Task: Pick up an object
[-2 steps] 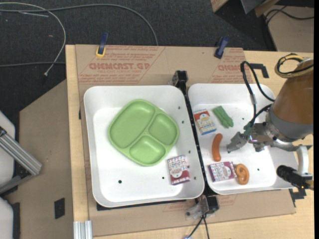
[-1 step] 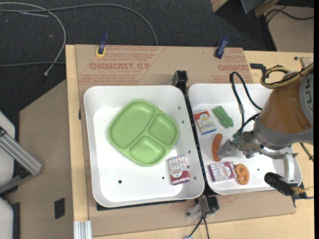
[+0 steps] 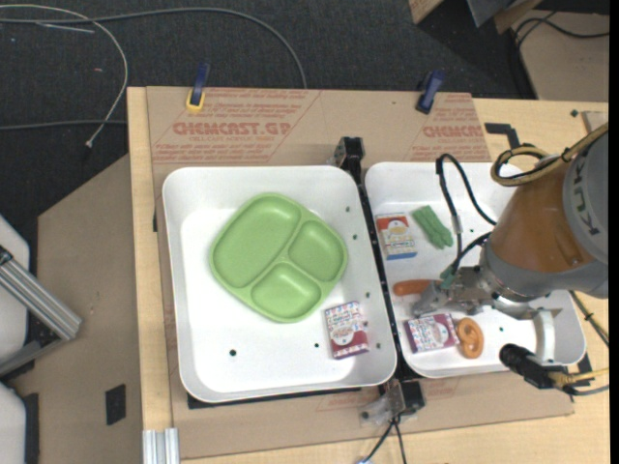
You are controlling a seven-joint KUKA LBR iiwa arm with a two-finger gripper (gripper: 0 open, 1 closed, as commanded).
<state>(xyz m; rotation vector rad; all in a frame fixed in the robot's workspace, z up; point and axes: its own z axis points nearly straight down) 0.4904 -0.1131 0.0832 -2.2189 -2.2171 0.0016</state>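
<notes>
My gripper (image 3: 437, 300) hangs low over the middle of the right bin (image 3: 455, 169), on the grey arm with the orange band that reaches in from the right. Just to its left lies a small orange stick (image 3: 410, 286). Directly below it sits a pink packet (image 3: 430, 333) beside an orange ring-shaped piece (image 3: 469, 337). Farther back in this bin are a white and red carton (image 3: 396, 237) and a green piece (image 3: 432, 227). Nothing visibly sits in the gripper.
The left bin (image 3: 193, 288) holds a green divided plate (image 3: 279, 256) and a pink and white packet (image 3: 345, 329) near its front right corner. A black divider runs between the bins. Black cables loop over the back of the right bin. Blue clamps (image 3: 198, 85) pin the cardboard at the back.
</notes>
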